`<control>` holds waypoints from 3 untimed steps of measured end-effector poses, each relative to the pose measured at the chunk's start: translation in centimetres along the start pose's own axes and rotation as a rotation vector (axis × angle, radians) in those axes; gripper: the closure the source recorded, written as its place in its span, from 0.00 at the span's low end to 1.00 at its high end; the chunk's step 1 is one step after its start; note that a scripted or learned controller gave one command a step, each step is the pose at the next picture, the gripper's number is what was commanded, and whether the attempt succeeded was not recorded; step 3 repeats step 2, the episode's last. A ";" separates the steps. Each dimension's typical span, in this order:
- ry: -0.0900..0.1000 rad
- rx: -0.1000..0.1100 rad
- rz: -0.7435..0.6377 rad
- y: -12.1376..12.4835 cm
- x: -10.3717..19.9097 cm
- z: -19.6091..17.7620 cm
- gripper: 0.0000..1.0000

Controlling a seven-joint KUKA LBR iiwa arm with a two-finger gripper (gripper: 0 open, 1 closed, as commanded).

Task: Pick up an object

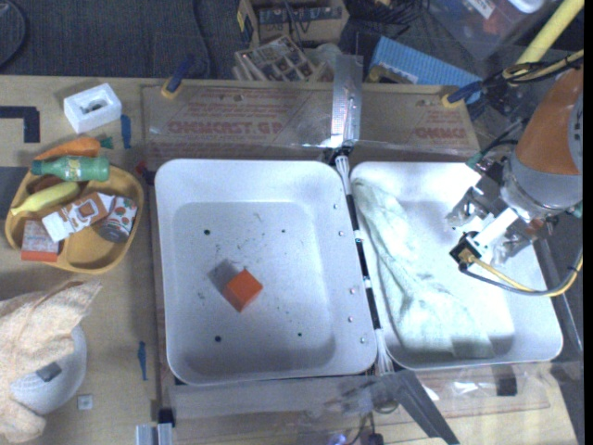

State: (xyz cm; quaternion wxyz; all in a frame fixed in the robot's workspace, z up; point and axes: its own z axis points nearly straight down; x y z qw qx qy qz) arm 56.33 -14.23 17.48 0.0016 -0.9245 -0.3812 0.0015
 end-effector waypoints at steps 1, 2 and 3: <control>0.000 -0.004 -0.004 5.3 -3.0 0.5 0.00; 0.001 -0.004 0.265 7.0 -3.8 -5.2 0.00; 0.001 -0.004 0.265 7.0 -3.8 -5.2 0.00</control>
